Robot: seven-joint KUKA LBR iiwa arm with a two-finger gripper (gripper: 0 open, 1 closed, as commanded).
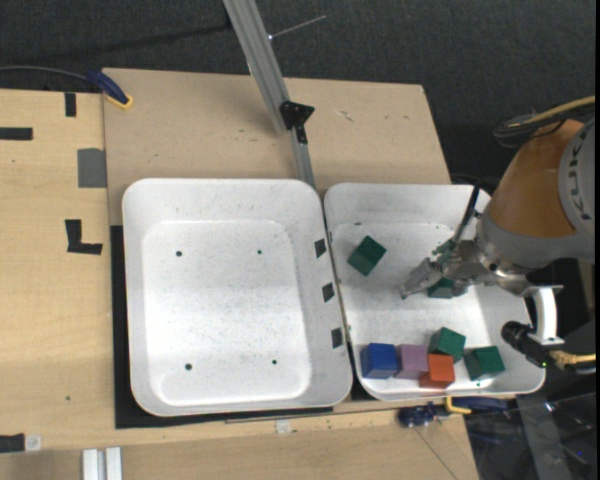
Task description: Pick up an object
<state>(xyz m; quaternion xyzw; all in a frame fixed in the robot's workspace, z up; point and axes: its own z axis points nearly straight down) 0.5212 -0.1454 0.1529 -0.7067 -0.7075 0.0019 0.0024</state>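
My gripper (432, 276) hangs low over the middle of the right bin (400, 200), with the grey arm and its orange band reaching in from the right. A dark green block (442, 289) peeks out right under the gripper, partly hidden by it. Another green block (366, 255) lies tilted to the gripper's left. Along the bin's front edge sit a blue block (380, 359), a purple block (414, 358), an orange block (440, 370) and two more green blocks (447, 342) (485, 361).
The left bin (220, 293) stands beside the right one, joined by dark clips along the shared rim. A slanted metal rail (265, 58) runs down from the top to the bins' back edge. A cable and yellow clip (435, 411) lie by the bench's front edge.
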